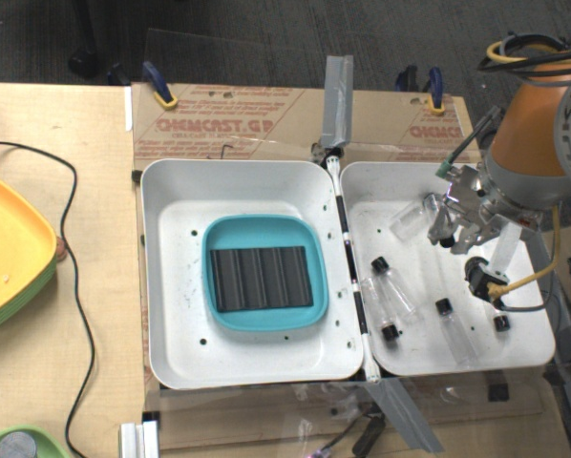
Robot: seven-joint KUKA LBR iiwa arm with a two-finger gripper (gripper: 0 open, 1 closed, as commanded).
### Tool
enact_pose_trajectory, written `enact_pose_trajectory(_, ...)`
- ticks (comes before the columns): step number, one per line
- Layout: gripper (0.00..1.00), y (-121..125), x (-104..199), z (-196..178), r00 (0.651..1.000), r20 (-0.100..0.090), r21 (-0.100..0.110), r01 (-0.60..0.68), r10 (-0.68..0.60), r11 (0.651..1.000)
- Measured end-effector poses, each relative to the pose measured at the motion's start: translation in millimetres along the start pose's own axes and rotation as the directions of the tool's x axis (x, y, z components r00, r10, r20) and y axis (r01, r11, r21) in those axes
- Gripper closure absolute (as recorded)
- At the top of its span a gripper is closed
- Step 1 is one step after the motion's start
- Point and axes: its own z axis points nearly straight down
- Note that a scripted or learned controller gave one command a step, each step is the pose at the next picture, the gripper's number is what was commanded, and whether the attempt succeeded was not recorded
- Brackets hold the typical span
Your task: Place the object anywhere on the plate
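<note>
A teal plate (264, 274) with a dark ridged centre lies in the middle of the left bin (171, 256). Several clear plastic vials with black caps lie in the right bin (515, 351): one (391, 297) near its left wall, one (454, 330) near the front, and one (411, 218) toward the back. My gripper (448, 227) hangs low over the back of the right bin, just right of that back vial. Its tip is hard to make out against the wrist hardware.
A black cap (500, 322) sits near the right bin's right side. The grey arm with its orange band (534, 132) comes in from the right, trailing a yellow cable (524, 280). Yellow dishes (9, 256) and a black cord (75, 284) lie on the bench at left.
</note>
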Motion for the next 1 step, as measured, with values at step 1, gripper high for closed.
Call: enact_pose_trajectory(1,0.00,0.0,0.1,-0.1,1.000,0.000,0.000,0.000,0.000,1.000)
